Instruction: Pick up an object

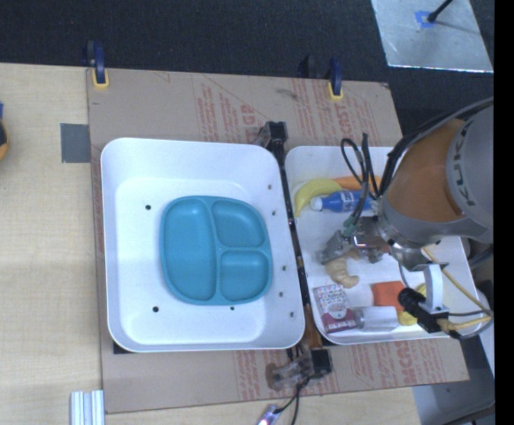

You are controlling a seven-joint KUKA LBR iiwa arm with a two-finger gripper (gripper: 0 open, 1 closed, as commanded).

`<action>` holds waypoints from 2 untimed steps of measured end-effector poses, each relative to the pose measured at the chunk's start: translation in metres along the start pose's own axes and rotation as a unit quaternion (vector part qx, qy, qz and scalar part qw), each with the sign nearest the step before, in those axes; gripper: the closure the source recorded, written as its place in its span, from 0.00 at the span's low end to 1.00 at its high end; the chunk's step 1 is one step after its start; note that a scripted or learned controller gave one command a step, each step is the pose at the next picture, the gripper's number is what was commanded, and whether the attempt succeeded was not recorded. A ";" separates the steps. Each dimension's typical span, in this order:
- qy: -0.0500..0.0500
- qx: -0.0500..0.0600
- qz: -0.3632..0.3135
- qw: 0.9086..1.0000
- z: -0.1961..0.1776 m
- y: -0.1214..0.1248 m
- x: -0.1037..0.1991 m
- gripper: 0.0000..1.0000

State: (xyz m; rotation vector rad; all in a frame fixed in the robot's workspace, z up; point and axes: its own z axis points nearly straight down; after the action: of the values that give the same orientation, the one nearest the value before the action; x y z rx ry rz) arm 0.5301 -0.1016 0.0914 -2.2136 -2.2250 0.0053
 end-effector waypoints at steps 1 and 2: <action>0.000 0.000 0.000 1.000 0.000 -0.003 0.004 0.00; 0.000 0.001 -0.001 1.000 -0.010 -0.003 0.003 1.00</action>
State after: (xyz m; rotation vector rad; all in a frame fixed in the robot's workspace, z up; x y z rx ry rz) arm 0.5269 -0.0987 0.1014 -2.2089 -2.2268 0.0087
